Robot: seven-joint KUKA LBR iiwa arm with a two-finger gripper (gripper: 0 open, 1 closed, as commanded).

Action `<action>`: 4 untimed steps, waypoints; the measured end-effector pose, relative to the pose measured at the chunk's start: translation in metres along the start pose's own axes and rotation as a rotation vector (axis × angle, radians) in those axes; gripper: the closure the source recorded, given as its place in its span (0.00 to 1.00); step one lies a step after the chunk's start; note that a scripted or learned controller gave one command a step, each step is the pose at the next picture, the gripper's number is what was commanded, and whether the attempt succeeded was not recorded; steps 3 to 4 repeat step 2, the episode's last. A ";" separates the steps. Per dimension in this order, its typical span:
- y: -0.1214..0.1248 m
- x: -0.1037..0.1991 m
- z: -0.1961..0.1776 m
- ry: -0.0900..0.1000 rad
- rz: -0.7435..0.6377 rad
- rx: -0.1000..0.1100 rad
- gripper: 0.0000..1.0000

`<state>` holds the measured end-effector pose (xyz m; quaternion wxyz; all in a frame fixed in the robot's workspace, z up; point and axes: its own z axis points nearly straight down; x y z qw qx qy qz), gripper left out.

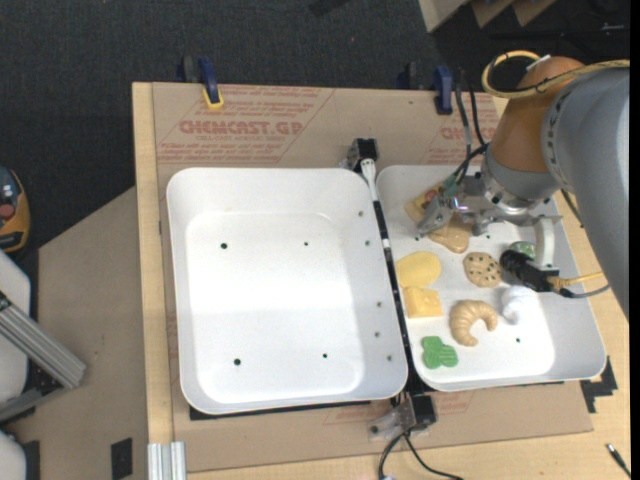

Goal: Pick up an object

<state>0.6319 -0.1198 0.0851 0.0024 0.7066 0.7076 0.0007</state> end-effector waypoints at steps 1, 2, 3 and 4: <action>-0.002 0.001 -0.010 0.000 0.000 0.004 1.00; -0.003 0.068 -0.105 0.003 -0.004 -0.003 1.00; -0.003 0.068 -0.105 0.003 -0.004 -0.003 1.00; -0.003 0.068 -0.105 0.003 -0.004 -0.003 1.00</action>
